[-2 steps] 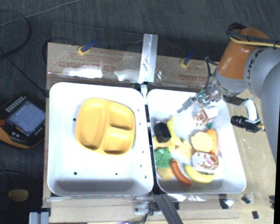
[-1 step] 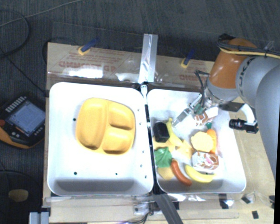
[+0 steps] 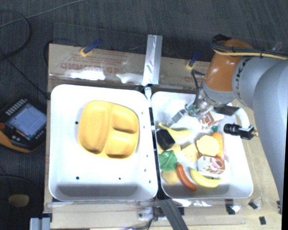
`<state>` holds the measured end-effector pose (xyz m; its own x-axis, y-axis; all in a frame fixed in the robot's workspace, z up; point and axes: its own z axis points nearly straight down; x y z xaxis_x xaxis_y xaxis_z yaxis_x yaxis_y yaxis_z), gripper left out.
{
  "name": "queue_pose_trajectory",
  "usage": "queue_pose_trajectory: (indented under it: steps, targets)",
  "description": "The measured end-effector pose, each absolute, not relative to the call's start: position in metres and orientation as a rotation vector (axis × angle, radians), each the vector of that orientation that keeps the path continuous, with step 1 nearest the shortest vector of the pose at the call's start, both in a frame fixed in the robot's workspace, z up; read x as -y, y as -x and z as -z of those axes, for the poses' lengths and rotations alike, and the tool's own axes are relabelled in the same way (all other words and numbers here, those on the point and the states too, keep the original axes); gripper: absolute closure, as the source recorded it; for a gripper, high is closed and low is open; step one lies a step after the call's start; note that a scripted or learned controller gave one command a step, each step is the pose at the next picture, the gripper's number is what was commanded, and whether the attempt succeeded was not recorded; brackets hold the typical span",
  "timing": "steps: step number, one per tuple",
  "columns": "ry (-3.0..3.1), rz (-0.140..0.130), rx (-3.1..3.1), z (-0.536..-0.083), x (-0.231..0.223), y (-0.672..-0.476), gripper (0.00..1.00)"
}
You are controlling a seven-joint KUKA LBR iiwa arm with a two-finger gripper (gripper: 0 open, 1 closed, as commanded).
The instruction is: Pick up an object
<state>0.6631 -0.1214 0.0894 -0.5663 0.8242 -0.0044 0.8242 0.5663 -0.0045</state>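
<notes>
The arm (image 3: 262, 95) was seen nearest the camera, a broad grey bulk entering from the right, with its orange band (image 3: 223, 68) above the wrist. The gripper (image 3: 183, 115) was lowered over the back part of the right bin (image 3: 244, 188), its tip close above a banana. The state of the fingers could not be told; they were too small and blurred.

Two white bins were counted, side by side and touching along a shared middle edge. One yellow divided tray (image 3: 108, 129) was noted in the left bin (image 3: 62, 180), lying near its centre.

The right bin was crowded with toy food, the pieces touching or overlapping. Two bananas were counted: one (image 3: 178, 132) at the back left beneath the gripper, one (image 3: 203, 180) at the front. One dark object (image 3: 164, 138) lay just beside the back banana. One green leafy piece (image 3: 168, 160) lay near the left wall, one red sausage (image 3: 185, 178) just in front of it. One bread slice (image 3: 209, 145) was seen at the centre right, one red-and-white packet (image 3: 212, 165) in front of it, and one small printed carton (image 3: 209, 121) behind it. Nothing was seen between the fingers.

One handheld control pad (image 3: 23, 123) with a screen was recorded on the floor, well apart to the left of the bench.
</notes>
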Motion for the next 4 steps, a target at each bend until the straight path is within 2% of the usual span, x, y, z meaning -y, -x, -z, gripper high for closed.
queue_pose_trajectory:
  steps: [1, 2, 3, 4]
  targets:
    - [-1.411, -0.002, -2.794, -0.090, 0.114, -0.618, 0.00]
    - [-1.630, -0.006, -2.676, -0.089, 0.106, -0.651, 0.00]
    - [-1.669, -0.004, -2.648, -0.091, 0.108, -0.597, 0.00]
    - [-1.805, 0.001, -2.571, -0.183, 0.084, -0.561, 0.00]
